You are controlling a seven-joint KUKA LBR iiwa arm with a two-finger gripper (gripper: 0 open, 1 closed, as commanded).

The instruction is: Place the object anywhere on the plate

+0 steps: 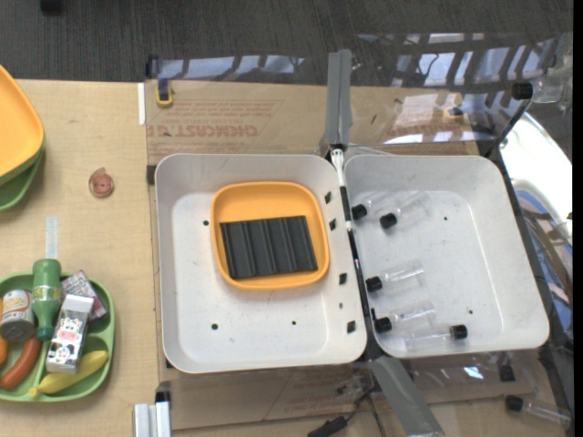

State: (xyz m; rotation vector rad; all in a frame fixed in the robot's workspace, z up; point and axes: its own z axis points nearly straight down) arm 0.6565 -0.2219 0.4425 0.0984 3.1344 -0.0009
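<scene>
Orange plate [270, 205] sits in left bin [182, 335], a dark ribbed slab [270, 247] resting on it. Right bin [510, 317] holds several clear vials with black caps [390, 219]. Likely stage: either object already placed, or next pick pending among vials. Jaw state and positions relative to jaws cannot be told.

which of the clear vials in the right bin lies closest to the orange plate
The uppermost vial, its black cap beside the divider near the bin's upper left. The other vials lie lower in the right bin, farther from the orange plate.
</scene>
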